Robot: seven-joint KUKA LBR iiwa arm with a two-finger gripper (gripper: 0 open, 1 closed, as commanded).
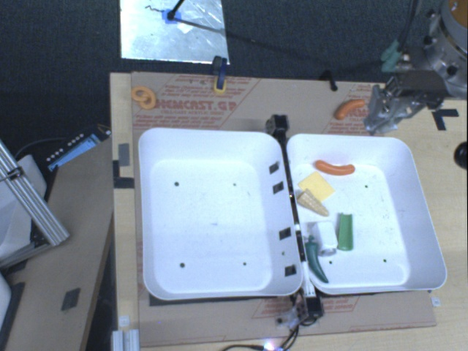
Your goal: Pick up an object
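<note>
Dark carpet surrounds the worktop (219,97), which carries two white bins side by side; the left bin (157,148) has a bare floor; the right bin (413,196) contains the candidates: a sausage (334,169) near its far wall, a yellow block (316,185), a corn piece (313,203) touching the block, a green block (344,232), a white cup (325,238) and a dark green pepper (316,260) against the divider. A second sausage (349,109) lies outside, beyond the far rim. The tool (384,115) sits raised behind the right bin's far edge, just beside that sausage; whether it is spread or closed I cannot tell; nothing visibly sits in it. Judgement: no pick is done; approach, grasp and lift all remain.
</note>
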